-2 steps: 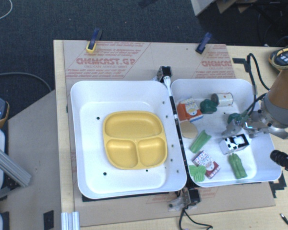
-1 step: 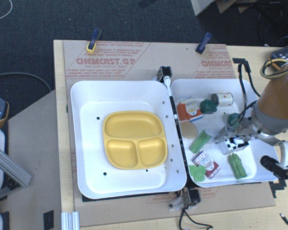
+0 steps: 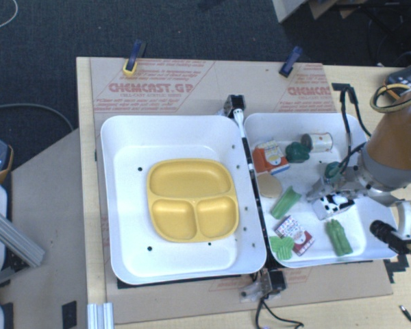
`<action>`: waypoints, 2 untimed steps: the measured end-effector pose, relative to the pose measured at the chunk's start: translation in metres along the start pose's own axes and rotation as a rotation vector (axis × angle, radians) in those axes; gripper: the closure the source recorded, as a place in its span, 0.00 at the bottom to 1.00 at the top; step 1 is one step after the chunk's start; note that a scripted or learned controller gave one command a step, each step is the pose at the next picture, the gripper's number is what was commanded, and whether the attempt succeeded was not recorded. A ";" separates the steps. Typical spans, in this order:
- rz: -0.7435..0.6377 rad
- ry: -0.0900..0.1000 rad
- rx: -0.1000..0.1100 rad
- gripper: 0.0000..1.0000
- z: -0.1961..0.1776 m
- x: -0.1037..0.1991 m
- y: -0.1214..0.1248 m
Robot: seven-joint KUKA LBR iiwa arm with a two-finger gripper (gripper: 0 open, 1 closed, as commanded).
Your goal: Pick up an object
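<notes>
The tool (image 3: 331, 187) hangs low in the right bin (image 3: 260, 125), just above a black-and-white toy (image 3: 337, 201); whether it grips anything, I cannot tell. Beside that toy lies a green block (image 3: 285, 201). A yellow divided tray (image 3: 192, 199) fills the left bin (image 3: 116, 184).

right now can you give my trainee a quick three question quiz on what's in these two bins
1. True or false: the yellow tray lies in the left bin.
2. The gripper is over which bin? A) the left bin B) the right bin C) neither, it is off the bench
3. Fill in: the yellow tray has ___ compartments.

Key: 1 true. 2 B. 3 three, one long at the far side and two smaller ones nearer the camera.
</notes>
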State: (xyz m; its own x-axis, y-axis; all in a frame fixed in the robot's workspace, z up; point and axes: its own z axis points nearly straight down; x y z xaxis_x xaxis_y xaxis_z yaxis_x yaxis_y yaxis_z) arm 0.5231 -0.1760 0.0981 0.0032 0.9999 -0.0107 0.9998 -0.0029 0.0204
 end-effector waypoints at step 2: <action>-0.004 0.008 0.014 1.00 -0.077 -0.003 0.002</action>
State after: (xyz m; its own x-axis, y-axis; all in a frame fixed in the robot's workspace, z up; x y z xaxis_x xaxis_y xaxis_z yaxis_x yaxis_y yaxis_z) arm 0.5234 -0.1784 0.1747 -0.0009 1.0000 -0.0027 1.0000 0.0009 0.0064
